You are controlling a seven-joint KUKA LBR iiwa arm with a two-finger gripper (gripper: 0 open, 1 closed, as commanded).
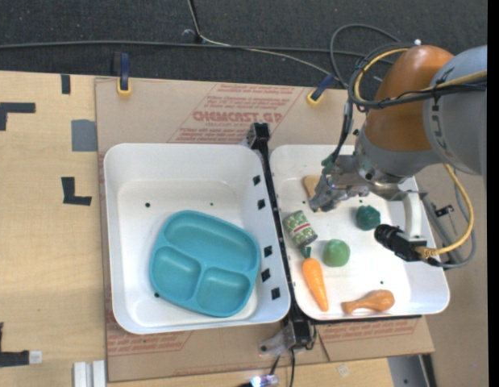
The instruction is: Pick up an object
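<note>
Gripper sits low over the upper part of the right bin, nothing between its fingers; whether they are apart or together cannot be told. No pick made yet: the can, green ball, dark green piece, carrot and tan chicken leg all lie on the bin floor. Can lies nearest the gripper; closing on an item and lifting remain.

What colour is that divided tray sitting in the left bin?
The divided tray is turquoise blue all over, seen clearly in the camera view.
</note>
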